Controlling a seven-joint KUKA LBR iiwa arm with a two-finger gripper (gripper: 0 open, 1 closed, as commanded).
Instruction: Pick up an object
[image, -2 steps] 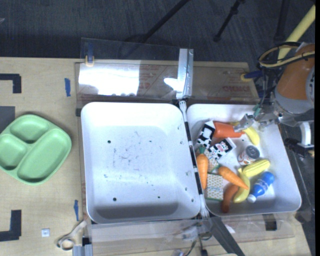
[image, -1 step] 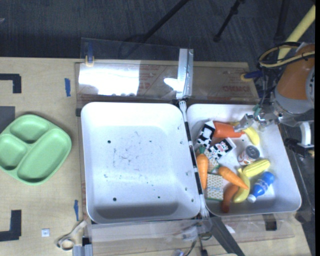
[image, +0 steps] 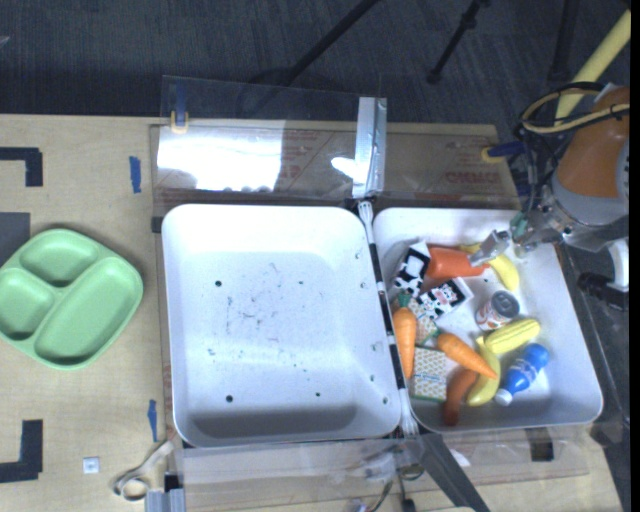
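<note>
Likely target: the orange-red plastic pepper-shaped toy (image: 457, 263), lying in the right-hand shallow white bin (image: 570, 330) near its far wall. The two-finger gripper (image: 508, 243) sits just right of that toy, at the toy's tapered end; cannot tell whether it touches it, and cannot tell its finger state, since the tips are too small and blurred.

Handling, my read: hollow moulded plastic, so light, stiff and smooth. It may squirt out of a pinch on the rounded body. Best to grab across the narrow waist, perpendicular to the long axis, not at the tip.

Working out from the pepper toy:
- just left of it, a black-and-white patterned block (image: 412, 268); a second patterned block (image: 446, 296) just in front
- right of it, beside the gripper, a small yellow plastic banana (image: 506, 272)
- in front and to the right, a round red-and-white can (image: 496, 310), then a yellow plastic corn cob (image: 512, 335) and a blue-and-white bottle (image: 524, 368)
- in front, two orange plastic carrots (image: 404, 342) (image: 465, 352), one along the bin's left wall

Clutter is tight; a neighbour could get nudged or pinched along with it.

Well left of the pepper toy: the left-hand white bin (image: 270, 310), and beyond it a green three-compartment plate (image: 66, 297) on the wooden bench (image: 80, 420).
</note>
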